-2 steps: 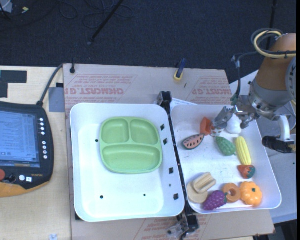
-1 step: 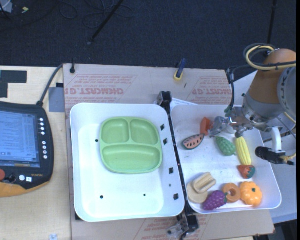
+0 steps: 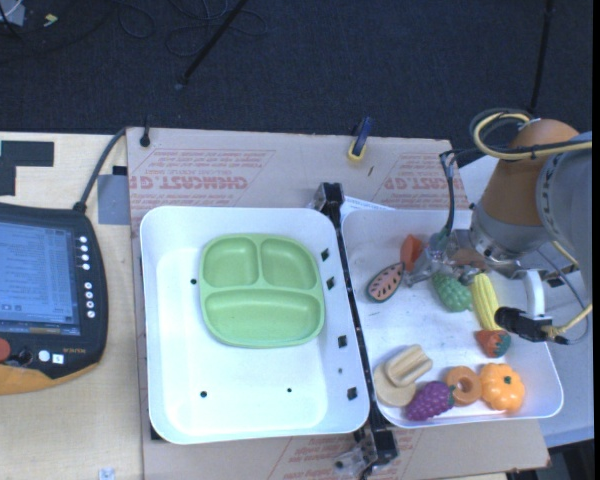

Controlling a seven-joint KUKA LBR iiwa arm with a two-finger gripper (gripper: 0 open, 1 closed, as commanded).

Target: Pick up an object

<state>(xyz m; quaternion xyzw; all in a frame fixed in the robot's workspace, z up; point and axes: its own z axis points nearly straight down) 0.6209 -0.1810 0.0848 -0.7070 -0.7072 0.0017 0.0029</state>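
My gripper [image 3: 443, 263] is low in the right bin [image 3: 550, 403], near its upper middle. It hangs just above a green knobbly toy vegetable [image 3: 452, 293] and to the right of an orange carrot piece [image 3: 411, 250]. A watermelon slice [image 3: 385, 282] lies to its left, and a yellow corn cob [image 3: 485, 301] to its lower right. Nothing can be seen held. Along the bin's front lie a strawberry [image 3: 493, 343], an orange pumpkin [image 3: 501, 386], a doughnut [image 3: 462, 383], purple grapes [image 3: 430, 400] and a tan bread piece [image 3: 405, 366].
The left bin [image 3: 180, 388] holds a green divided plate [image 3: 262, 290]. A teach pendant [image 3: 35, 288] lies on the bench at far left. The arm's grey body and orange band [image 3: 525, 183] cover the right bin's upper right corner, with cables looping around it.
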